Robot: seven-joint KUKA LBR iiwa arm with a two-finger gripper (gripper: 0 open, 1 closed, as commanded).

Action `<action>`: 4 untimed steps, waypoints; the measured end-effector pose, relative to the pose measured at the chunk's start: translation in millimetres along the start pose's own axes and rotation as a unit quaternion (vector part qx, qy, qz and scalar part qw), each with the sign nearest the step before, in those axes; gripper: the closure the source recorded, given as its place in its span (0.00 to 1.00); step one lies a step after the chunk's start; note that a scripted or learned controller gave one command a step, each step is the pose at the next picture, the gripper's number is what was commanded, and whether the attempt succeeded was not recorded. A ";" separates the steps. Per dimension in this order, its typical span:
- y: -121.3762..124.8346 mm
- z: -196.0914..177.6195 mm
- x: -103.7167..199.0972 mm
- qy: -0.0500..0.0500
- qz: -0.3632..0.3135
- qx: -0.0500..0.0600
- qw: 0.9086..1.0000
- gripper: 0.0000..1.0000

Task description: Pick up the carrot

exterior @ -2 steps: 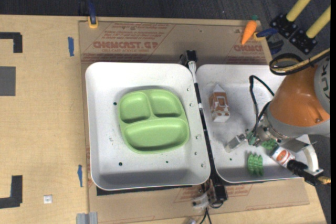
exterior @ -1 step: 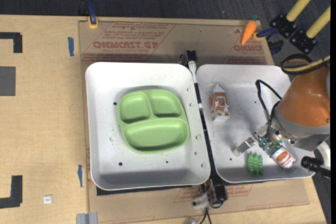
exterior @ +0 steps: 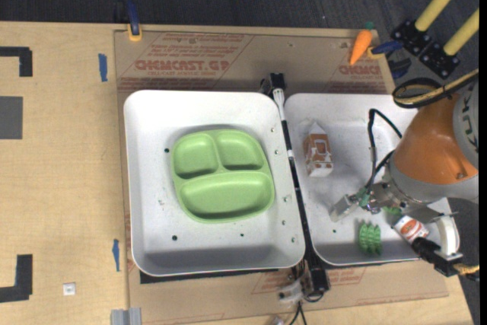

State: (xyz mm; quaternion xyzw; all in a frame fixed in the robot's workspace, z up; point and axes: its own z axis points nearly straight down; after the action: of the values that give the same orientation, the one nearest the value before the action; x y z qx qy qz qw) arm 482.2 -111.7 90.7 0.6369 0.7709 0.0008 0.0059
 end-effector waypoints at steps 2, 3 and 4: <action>13.9 1.8 -75.6 0.002 -0.220 -0.002 0.976 0.00; 13.9 -2.1 5.6 0.006 -0.235 0.003 0.972 0.00; 3.6 0.7 -40.8 0.002 -0.503 -0.004 0.864 0.00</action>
State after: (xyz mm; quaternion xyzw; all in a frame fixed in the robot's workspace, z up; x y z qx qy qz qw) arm 493.4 -151.2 90.4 0.1628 0.9866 0.0021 0.0063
